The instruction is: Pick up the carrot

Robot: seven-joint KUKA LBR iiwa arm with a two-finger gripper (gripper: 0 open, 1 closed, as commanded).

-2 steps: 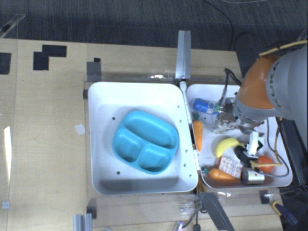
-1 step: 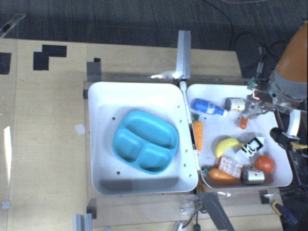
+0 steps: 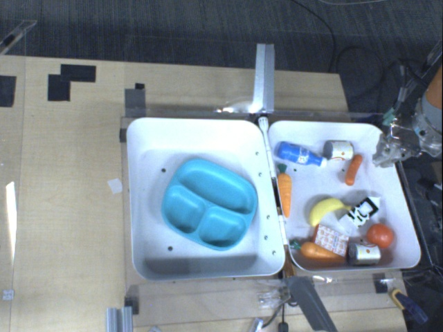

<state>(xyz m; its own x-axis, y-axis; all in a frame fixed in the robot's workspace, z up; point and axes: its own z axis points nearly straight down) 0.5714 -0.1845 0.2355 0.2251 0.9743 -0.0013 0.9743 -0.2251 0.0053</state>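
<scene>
Carrot (image 3: 284,193) lies in right bin (image 3: 408,216) along left wall, green top up. Looks stiff, light, tapered, prob slippery; grab mid-body across width. Tool (image 3: 387,154) hovers at bin's far right edge, apart from carrot; grip state: can't tell.

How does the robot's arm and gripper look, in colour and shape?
At the right edge, the arm is grey with an orange patch near the top. Dark cables run beside it. The gripper is a small, angular piece of pale grey metal.
</scene>
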